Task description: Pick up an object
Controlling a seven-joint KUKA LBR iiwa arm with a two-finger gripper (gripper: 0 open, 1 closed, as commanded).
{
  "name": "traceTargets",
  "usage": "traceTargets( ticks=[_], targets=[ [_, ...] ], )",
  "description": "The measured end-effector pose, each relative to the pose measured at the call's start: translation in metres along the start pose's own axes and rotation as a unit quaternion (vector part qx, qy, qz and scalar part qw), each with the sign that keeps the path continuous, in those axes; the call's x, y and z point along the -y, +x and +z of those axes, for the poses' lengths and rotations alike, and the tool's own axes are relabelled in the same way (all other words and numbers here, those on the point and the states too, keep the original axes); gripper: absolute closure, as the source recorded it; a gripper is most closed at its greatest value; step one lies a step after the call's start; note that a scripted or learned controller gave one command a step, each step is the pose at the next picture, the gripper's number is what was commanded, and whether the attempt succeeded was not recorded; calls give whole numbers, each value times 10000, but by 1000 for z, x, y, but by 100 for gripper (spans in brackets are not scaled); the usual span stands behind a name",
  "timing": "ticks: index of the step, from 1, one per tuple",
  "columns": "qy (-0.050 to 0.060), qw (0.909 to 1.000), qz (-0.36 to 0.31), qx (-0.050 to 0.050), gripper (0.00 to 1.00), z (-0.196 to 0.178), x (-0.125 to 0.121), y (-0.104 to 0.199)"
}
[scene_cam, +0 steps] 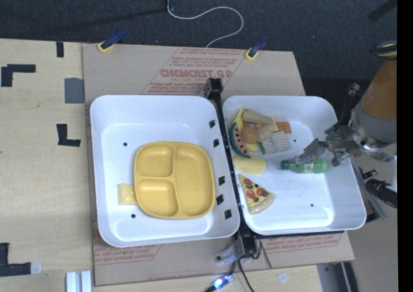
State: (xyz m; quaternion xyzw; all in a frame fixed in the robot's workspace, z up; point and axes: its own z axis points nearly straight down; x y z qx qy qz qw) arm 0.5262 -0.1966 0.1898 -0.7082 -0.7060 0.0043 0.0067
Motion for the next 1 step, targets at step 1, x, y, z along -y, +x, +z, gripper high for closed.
traceTargets(
  ticks=[1],
  targets=[
    [-66,10000,-20,16,0,-8,-3,0]
  ],
)
